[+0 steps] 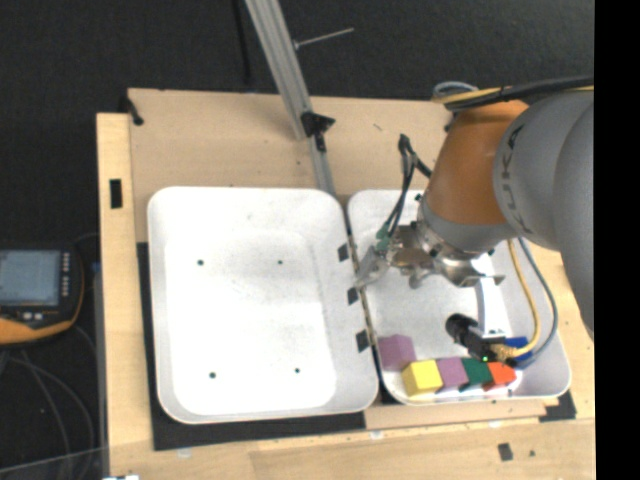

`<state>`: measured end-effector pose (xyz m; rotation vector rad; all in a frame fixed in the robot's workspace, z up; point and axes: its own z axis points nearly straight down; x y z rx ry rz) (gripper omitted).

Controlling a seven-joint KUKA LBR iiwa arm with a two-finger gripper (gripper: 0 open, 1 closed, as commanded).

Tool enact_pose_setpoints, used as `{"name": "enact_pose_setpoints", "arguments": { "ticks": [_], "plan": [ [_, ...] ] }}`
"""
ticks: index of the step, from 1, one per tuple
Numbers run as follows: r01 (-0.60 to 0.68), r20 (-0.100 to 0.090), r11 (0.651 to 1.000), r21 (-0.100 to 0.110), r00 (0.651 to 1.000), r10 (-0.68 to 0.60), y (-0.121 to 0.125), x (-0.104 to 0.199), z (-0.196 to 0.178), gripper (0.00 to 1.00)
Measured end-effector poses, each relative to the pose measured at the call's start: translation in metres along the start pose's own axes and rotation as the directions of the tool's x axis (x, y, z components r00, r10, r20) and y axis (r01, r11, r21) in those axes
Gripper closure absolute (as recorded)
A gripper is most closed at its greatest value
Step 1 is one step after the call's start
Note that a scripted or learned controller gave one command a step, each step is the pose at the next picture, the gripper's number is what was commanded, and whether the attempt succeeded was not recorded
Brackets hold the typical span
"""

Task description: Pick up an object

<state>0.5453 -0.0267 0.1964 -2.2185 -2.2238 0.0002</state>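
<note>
Over the inner wall of the shallow white plastic bin on the view's right (372, 211), close to where it meets the matching white bin on the view's left (250, 298), hangs the grey arm's two-finger gripper (385, 258). The wrist and cabling hide its tip, so I cannot tell whether it stands wide, narrow or closed, and nothing can be seen held in it.

Every candidate lies on one side of the gripper, toward the near edge of the bench. Closest is a pale purple foam-like block (396, 348), almost straight out from the gripper that way and apart from it. Just beyond it a row runs along the bin's near wall and away toward the arm's side: a yellow cube (422, 376), a mauve block (452, 372), a green block (474, 373) and an orange block (500, 375), each touching or nearly touching the next.

The row's long axis lies across the view, parallel to that near wall. The pale purple block looks roughly square from above, so I cannot name a long axis for it. Standing a little clear of the others, it seems the easiest target: the move would be a short shift toward the near wall, then a descent.
</note>
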Motion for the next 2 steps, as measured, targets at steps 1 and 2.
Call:
{"name": "enact_pose_setpoints", "arguments": {
  "ticks": [1,2],
  "plan": [
    [0.005,0.0,1.0,-0.002,1.0,-0.005,0.001,-0.001,-0.011,1.0],
    [0.007,-0.002,1.0,-0.002,1.0,-0.007,0.015,0.073,0.001,1.0]
  ]
}}
